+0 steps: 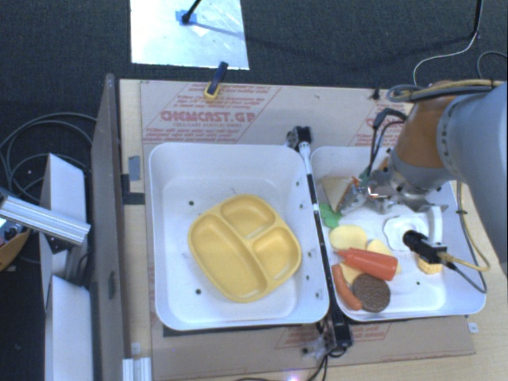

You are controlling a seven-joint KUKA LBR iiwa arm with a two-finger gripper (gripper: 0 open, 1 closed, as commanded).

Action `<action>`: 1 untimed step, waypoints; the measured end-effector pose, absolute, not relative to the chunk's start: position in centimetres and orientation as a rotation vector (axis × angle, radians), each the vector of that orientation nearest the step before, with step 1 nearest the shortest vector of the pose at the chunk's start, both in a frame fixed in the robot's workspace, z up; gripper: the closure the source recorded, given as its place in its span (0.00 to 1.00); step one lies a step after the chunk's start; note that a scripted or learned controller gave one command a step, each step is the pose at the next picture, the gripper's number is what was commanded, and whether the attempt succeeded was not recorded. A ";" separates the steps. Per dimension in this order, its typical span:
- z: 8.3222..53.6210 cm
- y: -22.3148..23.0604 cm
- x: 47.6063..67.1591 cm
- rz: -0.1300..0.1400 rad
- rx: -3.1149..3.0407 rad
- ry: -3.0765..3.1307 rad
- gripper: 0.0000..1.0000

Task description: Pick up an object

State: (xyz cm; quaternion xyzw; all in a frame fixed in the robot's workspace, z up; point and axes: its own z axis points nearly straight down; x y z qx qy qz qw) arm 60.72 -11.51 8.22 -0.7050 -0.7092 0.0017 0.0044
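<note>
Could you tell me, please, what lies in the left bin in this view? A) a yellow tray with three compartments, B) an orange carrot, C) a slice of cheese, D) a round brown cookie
A: the yellow compartment tray sits alone in the left bin, while the carrot and the brown cookie lie in the right bin near the arm.
</note>
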 end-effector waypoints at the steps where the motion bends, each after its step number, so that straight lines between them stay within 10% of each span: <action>1: 8.4 -9.0 66.0 0.003 -2.220 -2.225 0.00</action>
